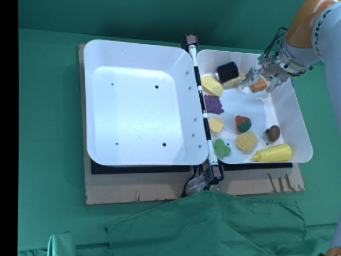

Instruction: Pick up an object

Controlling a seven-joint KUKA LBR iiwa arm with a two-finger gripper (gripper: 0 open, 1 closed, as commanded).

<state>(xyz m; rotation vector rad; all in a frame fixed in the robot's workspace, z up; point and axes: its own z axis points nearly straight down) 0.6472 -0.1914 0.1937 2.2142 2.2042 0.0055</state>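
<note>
My gripper (262, 82) is over the back of the right bin (298, 122), reaching in from the right. It is open, and its fingers stand on either side of a small orange block (259, 85) that lies on the bin floor. Just left of the block lie a tan piece (234, 81) and a black box (227, 71). Spread through the same bin are a yellow wedge (212, 85), purple grapes (213, 104), a red strawberry (243, 124), a yellow corn piece (246, 141), a brown item (273, 133) and a yellow bottle (273, 153).
The left bin (101, 89) is a large white tray with a few dark dots on its floor. A pale yellow piece (216, 124) and a green clover shape (221, 148) lie by the divider (201, 105). Green cloth (213, 225) covers the bench in front.
</note>
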